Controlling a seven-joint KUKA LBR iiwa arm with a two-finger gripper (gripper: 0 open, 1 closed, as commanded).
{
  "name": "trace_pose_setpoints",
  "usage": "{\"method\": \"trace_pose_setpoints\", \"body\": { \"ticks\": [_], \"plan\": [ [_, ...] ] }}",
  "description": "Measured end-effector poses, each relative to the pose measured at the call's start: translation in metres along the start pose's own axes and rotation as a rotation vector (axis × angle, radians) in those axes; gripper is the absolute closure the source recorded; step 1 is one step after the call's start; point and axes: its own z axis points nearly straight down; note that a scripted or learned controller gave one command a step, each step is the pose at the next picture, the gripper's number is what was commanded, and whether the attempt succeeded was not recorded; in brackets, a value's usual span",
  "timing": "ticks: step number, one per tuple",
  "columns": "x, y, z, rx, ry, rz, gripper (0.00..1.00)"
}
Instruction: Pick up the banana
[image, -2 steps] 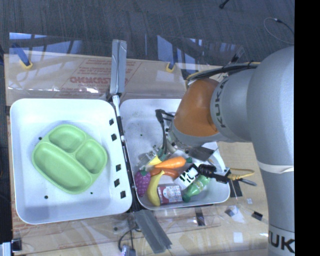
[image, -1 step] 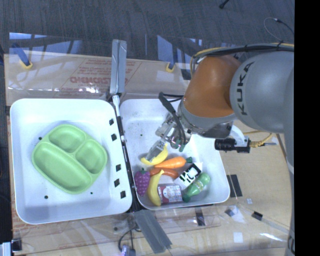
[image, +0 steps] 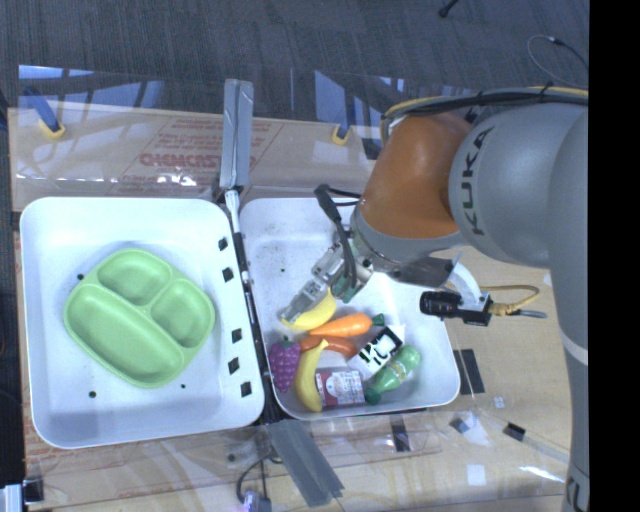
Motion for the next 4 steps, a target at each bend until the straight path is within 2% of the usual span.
{"method": "trace_pose_setpoints", "body": {
  "ticks": [1, 2, 3, 4],
  "plan": [
    [-0.001, -0.035, 0.08, -0.003, -0.004, 0.075, 0.0],
    [0.003, -0.041, 0.073, -0.003, -0.003, 0.085, 0.0],
    [-0.035, -0.02, 0.1, -0.001, -0.003, 0.376, 0.0],
    [0.0, -0.041, 0.1, 0.0, 0.0, 0.382, 0.0]
  ]
}}
